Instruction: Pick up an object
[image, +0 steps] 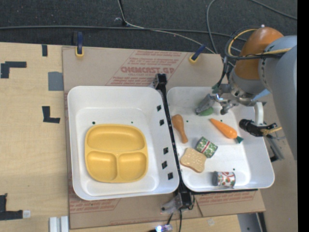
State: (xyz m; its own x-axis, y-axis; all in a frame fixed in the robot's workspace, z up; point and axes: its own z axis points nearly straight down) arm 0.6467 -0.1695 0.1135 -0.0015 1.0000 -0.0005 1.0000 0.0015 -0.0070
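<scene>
The grey arm [282,76], with its orange band [253,50] showing above the wrist, is reaching in over the right bin [256,178] from the far right corner. Its gripper [212,105] is hanging low over the far part of that bin, and something small and green [206,112] is lying right under the fingertips; the view here is too cluttered to say whether the fingers are spread or closed, or whether they are touching the green piece at all.

Taking the toy carrot [223,128] as the landmark: it is lying slantwise in the right bin, just nearer the camera than the gripper and apart from it. To the left of the carrot a brown drumstick-shaped piece [180,127] is resting close to the bin's left wall. Nearer than the carrot, and slightly left, a small green patterned packet [206,147] is sitting tilted, and a slice of toast [193,160] is lying just beside the packet, further left and nearer still. Well in front of the carrot, a small can [223,179] is lying on its side near the front wall.

Far to the left of the carrot, the left bin [79,100] is holding a yellow divided plate [116,152], lying flat.
</scene>
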